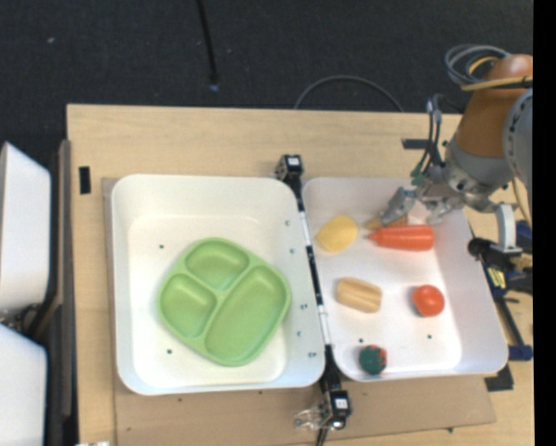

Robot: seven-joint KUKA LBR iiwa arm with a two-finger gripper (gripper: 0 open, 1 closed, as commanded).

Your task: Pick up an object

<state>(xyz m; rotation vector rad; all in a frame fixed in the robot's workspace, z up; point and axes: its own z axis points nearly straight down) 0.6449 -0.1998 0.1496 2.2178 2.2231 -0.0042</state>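
Two white bins (129, 249); one green plate (224, 301); five toy foods (358, 295)

A single fixed camera hangs above the bench (213, 137) and looks down at a slant, from far enough off to take in both bins whole. The left bin (129, 249) and the right bin (455, 342) sit side by side across the middle of the view, with bench wood showing on every side and dark floor (120, 35) beyond the far edge. The arm (487, 128) enters from the right, at the far corner of the right bin.
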